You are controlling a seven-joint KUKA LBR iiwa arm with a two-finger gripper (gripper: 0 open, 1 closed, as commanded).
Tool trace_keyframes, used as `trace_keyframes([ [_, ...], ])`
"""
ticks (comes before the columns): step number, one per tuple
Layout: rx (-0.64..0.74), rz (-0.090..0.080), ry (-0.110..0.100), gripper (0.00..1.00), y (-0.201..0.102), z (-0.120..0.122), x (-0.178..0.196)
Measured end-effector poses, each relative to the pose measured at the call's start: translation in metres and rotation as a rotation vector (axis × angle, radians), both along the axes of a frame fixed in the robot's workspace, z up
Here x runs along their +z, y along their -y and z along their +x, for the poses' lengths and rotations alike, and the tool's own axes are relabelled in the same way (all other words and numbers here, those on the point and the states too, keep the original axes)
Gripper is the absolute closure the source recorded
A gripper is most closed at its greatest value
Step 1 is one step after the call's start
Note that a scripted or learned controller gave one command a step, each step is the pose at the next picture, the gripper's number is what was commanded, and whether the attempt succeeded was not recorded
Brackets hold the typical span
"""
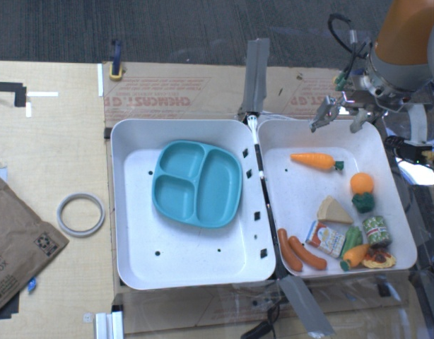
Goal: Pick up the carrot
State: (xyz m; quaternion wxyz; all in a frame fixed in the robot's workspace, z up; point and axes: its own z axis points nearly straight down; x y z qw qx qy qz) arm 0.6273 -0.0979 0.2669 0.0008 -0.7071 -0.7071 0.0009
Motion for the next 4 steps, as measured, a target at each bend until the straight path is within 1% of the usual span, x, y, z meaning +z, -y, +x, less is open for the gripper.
trace_keyframes([
  [1,0.105,0.000,0.002,0.00,0.046,0.004,-0.150],
  [2,0.105,0.000,0.001,0.00,0.062,0.002,-0.176],
  [3,0.102,-0.001,0.001,1.00,0.063,0.002,-0.166],
  [4,-0.086,-0.001,0.002,1.00,0.011,0.011,-0.075],
])
